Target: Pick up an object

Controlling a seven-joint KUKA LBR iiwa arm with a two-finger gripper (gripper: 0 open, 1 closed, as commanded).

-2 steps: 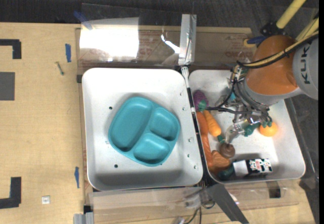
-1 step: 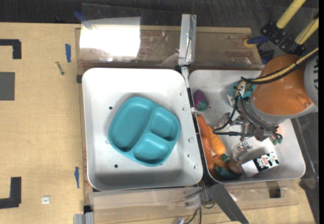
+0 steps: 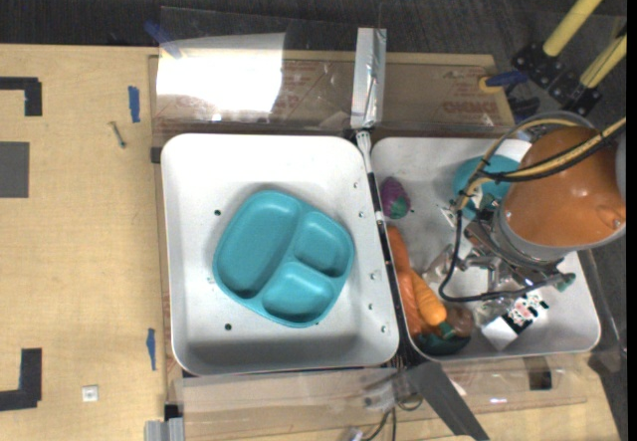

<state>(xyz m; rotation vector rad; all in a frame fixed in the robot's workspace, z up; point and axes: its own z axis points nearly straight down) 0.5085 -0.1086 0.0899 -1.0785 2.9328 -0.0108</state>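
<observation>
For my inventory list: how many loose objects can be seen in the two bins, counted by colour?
Teal: 2, the divided plate and a part-hidden teal object.
Orange: 1, the carrot.
Purple: 1, the small purple object.
White: 1, the white item.
Total: 5 that I can make out.

The arm point(image 3: 562, 190) points steeply down; its pincer point(image 3: 488, 275) seems lowest.

Wooden bench point(image 3: 70, 260) with two white bins point(image 3: 199, 180) point(image 3: 428, 155) side by side.
</observation>
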